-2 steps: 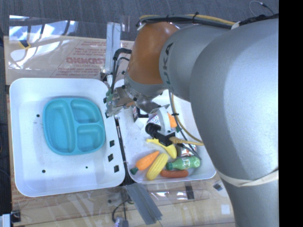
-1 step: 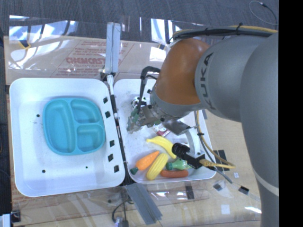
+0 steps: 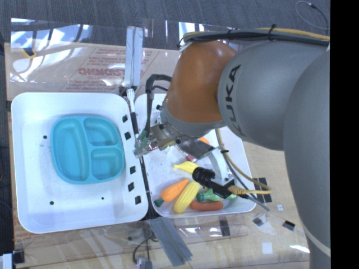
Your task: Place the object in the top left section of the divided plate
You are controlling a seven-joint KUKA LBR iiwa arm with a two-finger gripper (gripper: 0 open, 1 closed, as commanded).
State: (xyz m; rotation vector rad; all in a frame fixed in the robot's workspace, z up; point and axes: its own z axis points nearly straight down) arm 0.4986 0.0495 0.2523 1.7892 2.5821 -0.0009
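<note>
While arm [image 3: 247, 77] covers right bin [image 3: 242, 150], blue divided plate [image 3: 88, 149] sits in left bin [image 3: 28, 167]; tool state perhaps hidden, cannot tell.

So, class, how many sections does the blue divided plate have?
3: the plate in the left bin has one long section on its left and two smaller ones, upper right and lower right.

1. Arm [image 3: 280, 88]: big grey rounded casing, dark "KUKA" lettering, right of frame.
2. Orange band [image 3: 196, 83], glossy, centre-top.
3. Black & yellow cables [image 3: 252, 35] along top; thin wires lower down.
</note>
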